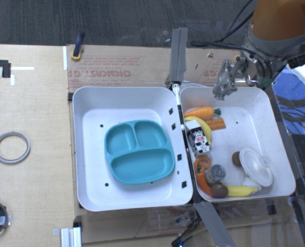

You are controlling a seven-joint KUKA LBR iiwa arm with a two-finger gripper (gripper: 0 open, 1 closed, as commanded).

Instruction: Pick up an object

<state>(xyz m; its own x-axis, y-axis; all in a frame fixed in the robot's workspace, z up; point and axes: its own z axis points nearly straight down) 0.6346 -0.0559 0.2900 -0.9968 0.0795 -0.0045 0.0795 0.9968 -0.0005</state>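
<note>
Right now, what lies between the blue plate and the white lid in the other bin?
In the camera view, between the blue divided plate and white lid: the bins' walls, a small printed box, then bare bin floor.

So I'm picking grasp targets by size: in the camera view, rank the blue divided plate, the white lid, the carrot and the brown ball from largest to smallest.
1. blue divided plate
2. white lid
3. carrot
4. brown ball

The lid and the carrot look close; that order is unsure.
</note>
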